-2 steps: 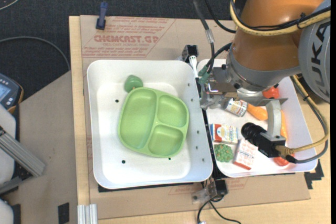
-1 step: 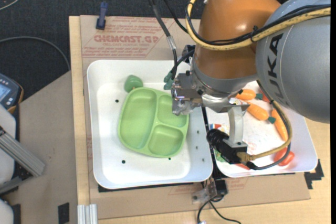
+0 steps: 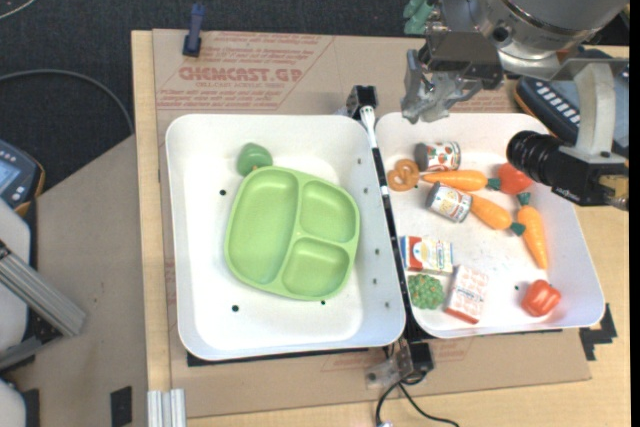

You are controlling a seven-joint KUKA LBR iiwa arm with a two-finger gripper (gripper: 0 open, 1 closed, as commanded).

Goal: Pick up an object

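Jaws hang spread and empty, we see, above the right bin's far rim; below them lie two cans, carrots and cartons, while the left bin carries a green tray.

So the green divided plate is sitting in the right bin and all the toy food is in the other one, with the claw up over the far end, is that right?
Not quite. The camera view shows the green divided plate in the left bin, not the right one. The toy food, such as the carrots, lies in the right bin, and the claw is over that bin's far end.
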